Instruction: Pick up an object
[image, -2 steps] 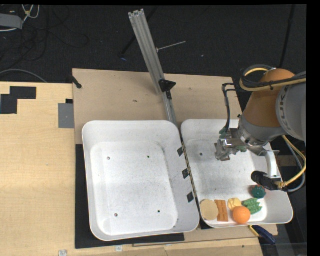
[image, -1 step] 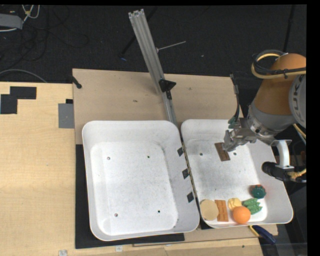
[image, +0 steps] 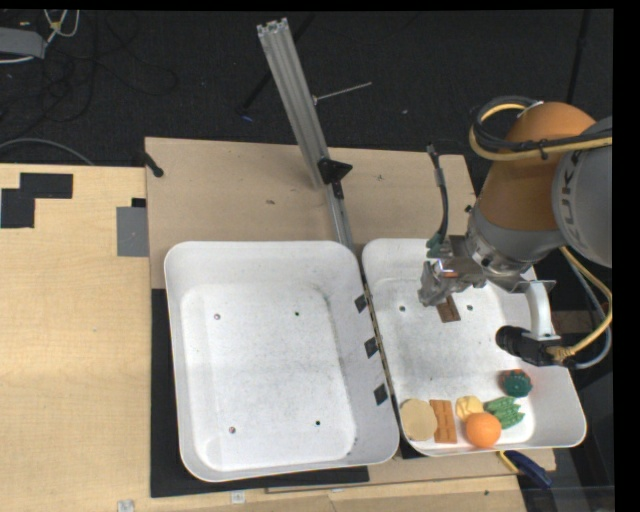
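Several small objects (image: 470, 420) huddle at the right bin's (image: 400, 290) 5 o'clock corner; jaws (image: 443, 290) (state unclear, can't tell) hang near 12 o'clock. Risk: closing on bare floor, or nudging tight-packed neighbours.

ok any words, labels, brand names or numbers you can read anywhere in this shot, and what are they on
"KU": large dark letters on the grey arm casing at the right edge, cut off by the frame, so the rest cannot be read.
Nothing else is legible: no print shows on the two white bins, the bench, or the small items in the right bin's near corner.
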